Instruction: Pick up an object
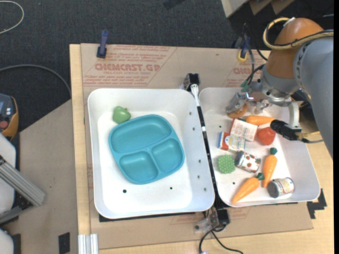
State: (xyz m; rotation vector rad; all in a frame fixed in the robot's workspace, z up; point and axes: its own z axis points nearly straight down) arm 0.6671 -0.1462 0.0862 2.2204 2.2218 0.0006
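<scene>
Scanning near edge: brown cardboard sheet [153, 224] under both bins, cables trailing off its front.
Right bin, near corner: small metal-topped tin can [280, 187] on its side, just beside two orange plastic carrots [247, 188] and [269, 164], tops green.
Right bin, middle: knobbly green ball [226, 164] touching a small labelled can [247, 161]; red-and-white printed carton [237, 135] above them; red plastic tomato-like piece [266, 135] beside the carton.
Left bin [100, 157]: shallow white tray holding a teal three-compartment plastic plate [146, 148], with a small green plastic apple [121, 114] touching the plate's far-left rim.
Right bin, far side: long orange plastic piece [258, 120] lying just beside the gripper.
Gripper [244, 103]: low at the far end of the shallow white right bin [312, 181]; cannot tell if the claw is open or closed, and nothing visibly held.
Task thing: any toy in the right bin; nearest candidates are the orange piece and the carton.
Risk: clutter is tight, so a descent could shove neighbours or pinch two at once; round toys could roll out of a grasp.
Risk 2: the spot is close to the bin wall, so the claw could clip the rim.
Surface: smooth white plastic, slippery; cardboard clamped by blue clips [103, 43] at the far edge.
Room: dark carpet floor [132, 9], loose white cable far left.
</scene>
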